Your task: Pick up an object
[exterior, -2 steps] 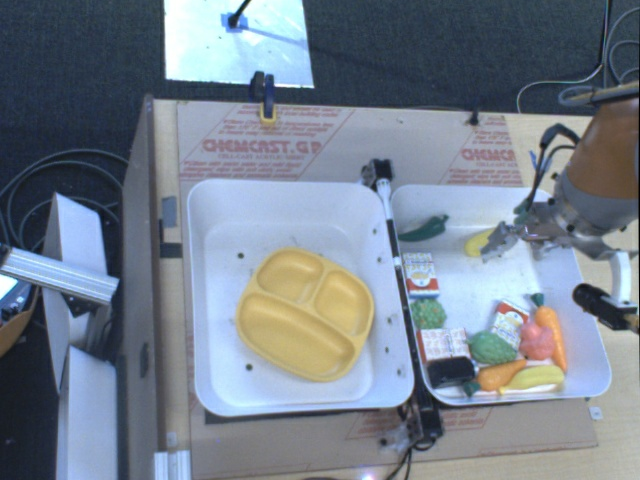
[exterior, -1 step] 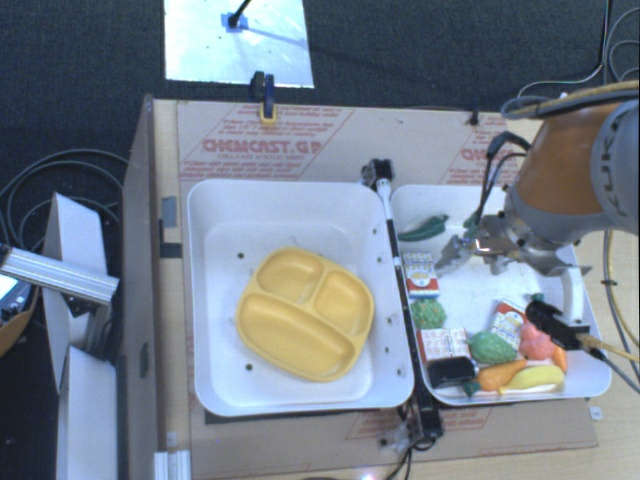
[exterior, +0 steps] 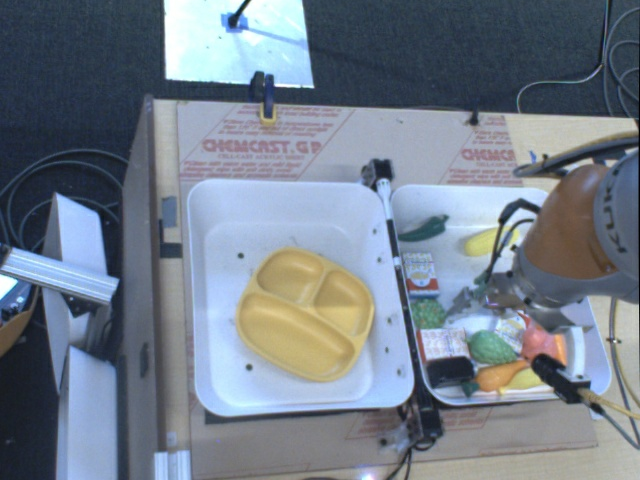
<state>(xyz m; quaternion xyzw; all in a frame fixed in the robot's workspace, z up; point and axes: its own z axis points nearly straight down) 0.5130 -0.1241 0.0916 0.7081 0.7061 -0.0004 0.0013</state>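
The right bin [exterior: 590,368] holds several small objects. Among them are a dark green pepper [exterior: 424,229], a yellow piece [exterior: 484,240], a small printed box [exterior: 420,274], a leafy green lump [exterior: 430,314], a red and white packet [exterior: 441,344], a black block [exterior: 451,371], a light green object [exterior: 492,347], an orange carrot [exterior: 500,375] and a pink-orange toy [exterior: 541,342]. My arm's orange band [exterior: 570,226] hangs over the bin's right half. The gripper [exterior: 471,301] is low in the middle of the bin, just right of the leafy lump and above the light green object.
The left bin [exterior: 215,268] bears a yellow compartment tray [exterior: 305,312] lying at a slant. A black clamp [exterior: 379,175] sits on the rims between the two bins. Cables run past the bench's right edge [exterior: 600,398].
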